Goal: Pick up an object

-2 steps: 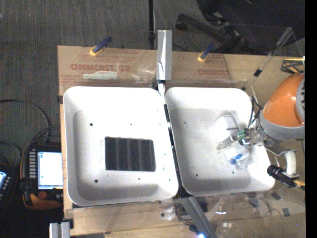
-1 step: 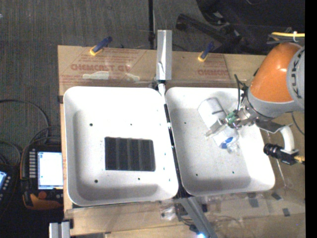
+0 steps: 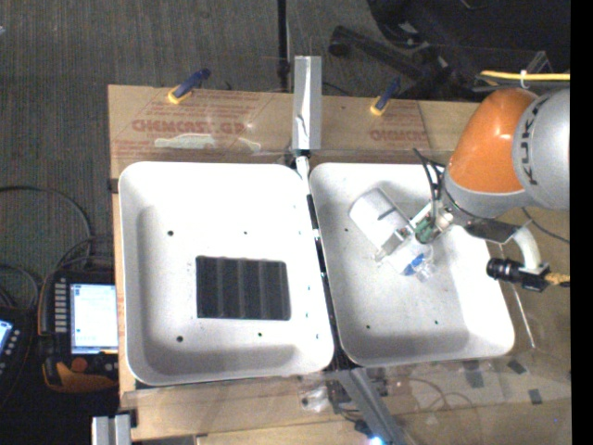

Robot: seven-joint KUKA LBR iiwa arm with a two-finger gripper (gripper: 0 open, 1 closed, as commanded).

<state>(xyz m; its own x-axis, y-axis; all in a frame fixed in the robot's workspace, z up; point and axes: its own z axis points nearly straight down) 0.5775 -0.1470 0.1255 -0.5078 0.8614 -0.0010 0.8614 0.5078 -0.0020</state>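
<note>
Right bin (image 3: pixel 463 332), hand (image 3: pixel 408 248) indistinct.

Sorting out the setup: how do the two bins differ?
The left bin holds a dark ribbed rectangular block; the right bin has the arm's pincer reaching in. The left bin looks larger than the right bin. Both are shallow, white and rounded.

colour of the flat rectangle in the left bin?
Black with ribbed stripes, in the left bin; camera view.

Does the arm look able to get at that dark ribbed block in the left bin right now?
Probably yes. The dark ribbed block lies alone in the left bin, uncovered; the gripper hangs over the right bin.
</note>
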